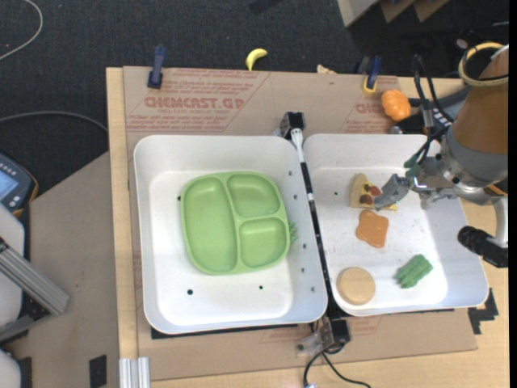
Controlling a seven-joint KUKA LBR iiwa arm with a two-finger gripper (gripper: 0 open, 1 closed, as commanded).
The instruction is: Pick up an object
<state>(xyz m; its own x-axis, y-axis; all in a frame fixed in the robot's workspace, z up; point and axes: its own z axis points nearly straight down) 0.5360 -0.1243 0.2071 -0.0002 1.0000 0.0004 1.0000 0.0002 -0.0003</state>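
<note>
Right bin [452, 297], centre-right of frame: the gripper [393, 192], fingers apart with nothing between them, hovers just beside the pizza slice [363, 191], probably a light, rigid, smooth plastic toy, best pinched across its thin flat edges.

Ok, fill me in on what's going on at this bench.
The grey arm reaches in from the right, its gripper low over the right bin, right beside a pizza slice toy. An orange piece, a tan round and a green piece lie loose there. The left bin holds a green divided plate. Nothing is lifted yet.
</note>
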